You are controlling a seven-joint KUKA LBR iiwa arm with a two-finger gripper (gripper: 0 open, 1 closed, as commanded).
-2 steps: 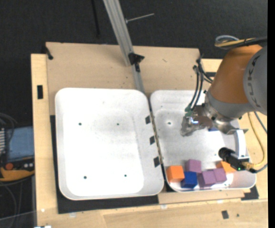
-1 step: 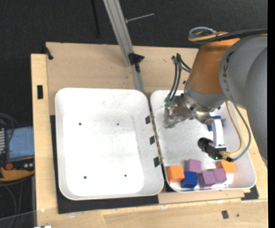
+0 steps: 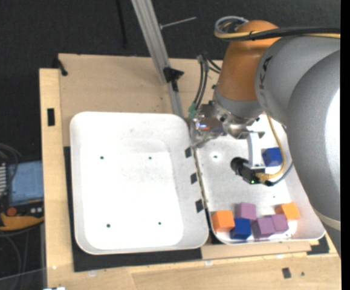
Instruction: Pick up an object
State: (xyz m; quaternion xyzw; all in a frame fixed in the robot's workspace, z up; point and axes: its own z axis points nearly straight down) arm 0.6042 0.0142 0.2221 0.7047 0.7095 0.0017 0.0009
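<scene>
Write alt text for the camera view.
A grey robot arm with an orange band reaches from the right over the right white bin, where orange, blue and purple blocks cluster along the near edge. The left white bin sits beside it.

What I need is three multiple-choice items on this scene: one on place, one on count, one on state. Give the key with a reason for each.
1. Where do the blocks lie?
A. In the left bin
B. On the bench outside the bins
C. In the right bin

2. How many orange blocks are there?
A. One
B. Two
C. Four

3. How are the blocks at the right bin's near edge arranged?
A. Bunched close together in a row
B. Stacked in one tall tower
C. Spread evenly over the whole bin

Key:
1 C, since every block sits inside the right bin's rim.
2 B, as one orange block lies at each end of the near row, the second at.
3 A, because they lie side by side, touching or nearly so.
</scene>
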